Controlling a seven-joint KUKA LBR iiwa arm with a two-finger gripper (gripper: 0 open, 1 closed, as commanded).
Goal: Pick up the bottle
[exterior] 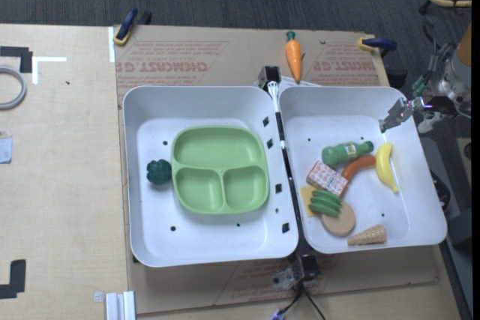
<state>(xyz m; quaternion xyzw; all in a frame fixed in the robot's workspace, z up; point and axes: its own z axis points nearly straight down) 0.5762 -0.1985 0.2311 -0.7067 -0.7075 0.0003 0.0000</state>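
A small green bottle [346, 153] with a white label lies on its side in the right bin [420, 232], toward the upper middle of that bin. An orange-red sausage [358, 165] lies right under it, and a yellow banana [386, 166] is just to its right. My gripper [396, 116] hangs over the right bin's upper right corner, up and to the right of the bottle and apart from it. I see nothing held in it.
Below the bottle lie a cracker box [325, 179], a green pod [325, 202], a round cookie [339, 221] and a cone [367, 236]. The left bin [142, 236] holds a green divided plate [221, 170] and broccoli [158, 171]. A carrot [292, 55] lies behind the bins.
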